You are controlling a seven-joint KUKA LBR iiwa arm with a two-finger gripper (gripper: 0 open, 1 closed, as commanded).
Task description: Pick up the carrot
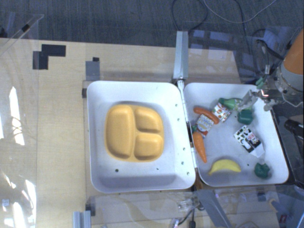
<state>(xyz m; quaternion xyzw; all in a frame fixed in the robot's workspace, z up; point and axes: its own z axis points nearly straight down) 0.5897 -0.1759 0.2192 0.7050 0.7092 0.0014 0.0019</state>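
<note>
The carrot (200,147) is orange and tapered. It lies in the right bin (275,141) along the left wall, with its tip pointing toward the front. My gripper (258,101) hovers over the bin's far right corner, well to the right of the carrot and behind it. Its fingers (247,98) stand apart with nothing between them. A green cup-like piece (245,117) sits just below the gripper.
The right bin also holds a red-orange sausage shape (205,113), two small packets (205,123), a green bottle (231,102), a black-and-white box (247,138), a banana (225,166) and a dark green piece (262,170). A yellow divided tray (134,131) lies in the left bin (97,127).
</note>
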